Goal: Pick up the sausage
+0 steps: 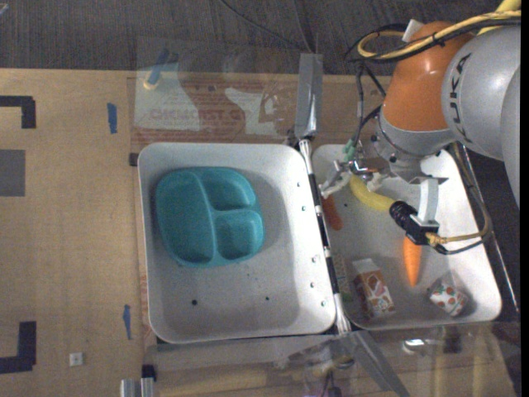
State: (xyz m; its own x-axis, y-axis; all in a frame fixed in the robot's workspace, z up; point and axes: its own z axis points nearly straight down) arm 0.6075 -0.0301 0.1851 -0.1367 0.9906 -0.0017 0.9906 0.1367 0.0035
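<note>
Two shallow white bins sit side by side on the wooden bench (pixel 74 246). Lying in the left bin (pixel 281 304) is a teal divided plate (pixel 209 215), placed toward that bin's upper left, its three compartments facing up. Five loose items lie in the right bin (pixel 483 300). The sausage (pixel 332 212), a small reddish-brown piece, lies close against the right bin's left wall, near the divider between the bins and roughly upright in the view. A yellow banana (pixel 369 197) lies just to its right, partly under the arm's wrist. An orange carrot (pixel 412 261) lies lower and further right, pointing toward the near edge. A small brown carton (pixel 374 292) sits near the bin's lower left, and a white carton with red and green marks (pixel 448 298) sits at the lower right. The grey arm with its orange band (pixel 426 85) reaches in from the right and hangs over the upper part of the right bin, with yellow and black cables looping around it. The end effector (pixel 340 179) is low by the bin's upper-left area, just above the sausage and beside the banana; whether its fingers are spread or closed cannot be told from this angle, and nothing is visibly held between them. A clear panel (pixel 215 98) lies on the bench above the left bin.
</note>
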